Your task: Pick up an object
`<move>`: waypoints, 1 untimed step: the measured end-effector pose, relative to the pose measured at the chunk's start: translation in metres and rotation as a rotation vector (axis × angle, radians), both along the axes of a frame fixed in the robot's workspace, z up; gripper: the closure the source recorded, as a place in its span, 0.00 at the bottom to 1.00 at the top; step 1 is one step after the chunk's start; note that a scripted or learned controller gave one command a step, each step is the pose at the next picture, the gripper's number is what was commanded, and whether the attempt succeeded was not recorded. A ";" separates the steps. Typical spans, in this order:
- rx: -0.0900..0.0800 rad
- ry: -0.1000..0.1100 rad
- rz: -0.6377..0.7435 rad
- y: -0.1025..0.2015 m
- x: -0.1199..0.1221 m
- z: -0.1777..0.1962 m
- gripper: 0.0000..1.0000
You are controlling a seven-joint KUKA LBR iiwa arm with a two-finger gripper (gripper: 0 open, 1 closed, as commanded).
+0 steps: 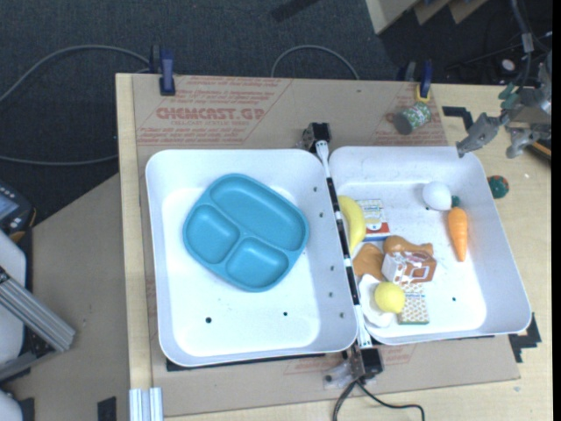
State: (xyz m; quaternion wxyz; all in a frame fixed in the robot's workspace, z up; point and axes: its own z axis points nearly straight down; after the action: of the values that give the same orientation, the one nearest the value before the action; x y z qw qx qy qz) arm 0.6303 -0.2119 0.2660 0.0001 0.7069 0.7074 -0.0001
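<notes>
Lying in the left bin is a blue divided plate. The right bin holds a banana against its left wall, a yellow lemon near the front, a white egg and an orange carrot further right. The gripper hangs beyond the right bin's far corner, and whether it is open or closed cannot be told.

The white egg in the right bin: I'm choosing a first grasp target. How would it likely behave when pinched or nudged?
The white egg looks smooth and rounded, so it would probably roll if nudged and may slip from fingers. It lies close beside the carrot, which might block it.
</notes>
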 end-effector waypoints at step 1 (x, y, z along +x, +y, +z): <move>0.001 0.006 0.001 -0.012 0.034 -0.080 0.00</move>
State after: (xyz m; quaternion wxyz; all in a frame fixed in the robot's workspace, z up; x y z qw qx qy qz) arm 0.6642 -0.2234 0.1864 -0.0023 0.7065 0.7078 -0.0016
